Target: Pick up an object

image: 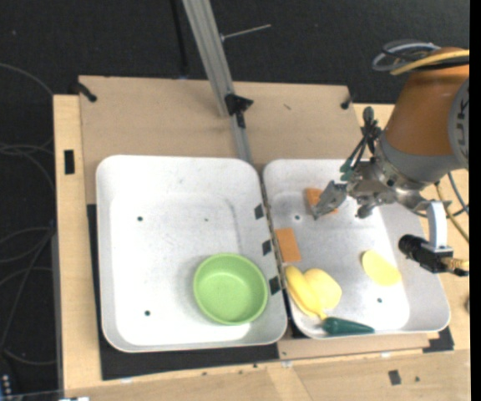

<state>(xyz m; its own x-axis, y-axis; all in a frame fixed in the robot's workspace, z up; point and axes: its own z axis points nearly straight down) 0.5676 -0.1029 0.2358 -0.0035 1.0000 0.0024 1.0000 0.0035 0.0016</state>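
Orange little block [312, 197] is sitting right at the gripper [346, 200] tip, partly tucked behind it; looks light, stiff and easy to pinch across its sides. Honestly can't tell the gripper's state. Nearer me from it, a tan square [286, 243], yellow lumps [313, 289] and yellow disc [381, 267] are lying well apart, not blocking.

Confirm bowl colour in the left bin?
Light green; the bowl shows clearly in the camera view.
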